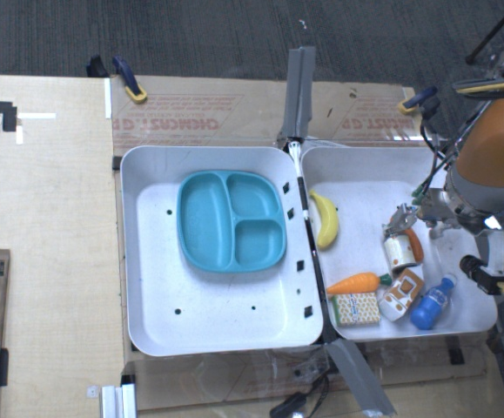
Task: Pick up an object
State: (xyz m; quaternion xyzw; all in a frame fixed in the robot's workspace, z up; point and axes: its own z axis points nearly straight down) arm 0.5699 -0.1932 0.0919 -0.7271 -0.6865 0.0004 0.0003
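The right bin (365, 174) holds several items. A yellow banana (324, 219) lies by its left wall, and an orange carrot (353, 283) rests above a small yellow-green box (357, 308). A white can (398, 253) stands beside an orange-red piece (416, 246). Near the front right are a white and orange carton (401, 293) and a blue bottle (431, 304). My gripper (401, 222) hangs low in this bin, just behind the white can and close to its top. I see nothing held in it.
The left bin (147, 259) carries a teal divided plate (231, 220). A grey divider bar (299, 94) runs between the bins. The arm's orange band (493, 142) and cables hang over the right bin's right side. Clamps sit at the cardboard's back corners.
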